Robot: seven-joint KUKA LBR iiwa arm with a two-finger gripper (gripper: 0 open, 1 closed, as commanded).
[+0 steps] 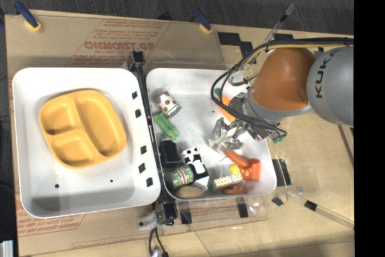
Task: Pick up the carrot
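The carrot (237, 159), a short orange piece, lies near the front right of the right bin (198, 84). It sits beside an orange box (252, 170). My gripper (225, 136) hangs just above and to the left of the carrot, over the bin floor. Its metal fingers (218, 128) look open, and nothing is between them. The orange wrist band (283, 78) and grey arm hide the bin's right wall and back right corner.
The right bin also holds a red and white can (166, 104), a green item (165, 126), a black block (168, 153), a black and white toy (192, 158), a green bottle (180, 176) and a yellow packet (228, 180). A yellow divided tray (81, 126) lies in the left bin (30, 189).
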